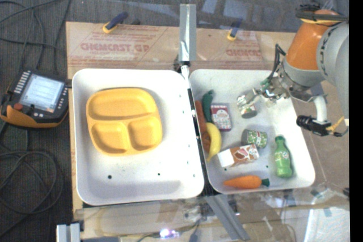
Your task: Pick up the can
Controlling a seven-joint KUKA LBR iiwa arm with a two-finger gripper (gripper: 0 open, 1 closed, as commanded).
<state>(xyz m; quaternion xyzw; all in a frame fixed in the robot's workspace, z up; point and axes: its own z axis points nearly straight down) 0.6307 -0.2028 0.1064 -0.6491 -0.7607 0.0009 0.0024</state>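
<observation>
From the overhead camera I see the gripper (248,103) hanging over the upper middle of the right bin (303,178), with the grey arm (317,59) and its orange band reaching in from the right. I cannot tell whether it is open or closed, and I see nothing held in it. The can (254,138), lying on its side with a green and red label, sits just below the gripper, apart from it. Right of the can stands a green bottle (282,157); below and left of it lies a small carton (239,156). Left of the gripper are a small red box (220,117), a banana (212,141) and a green vegetable (207,101). A carrot (246,182) lies at the bin's lower edge. Far left of the gripper, the left bin (113,178) on the worktop holds a yellow divided tray (125,120).
</observation>
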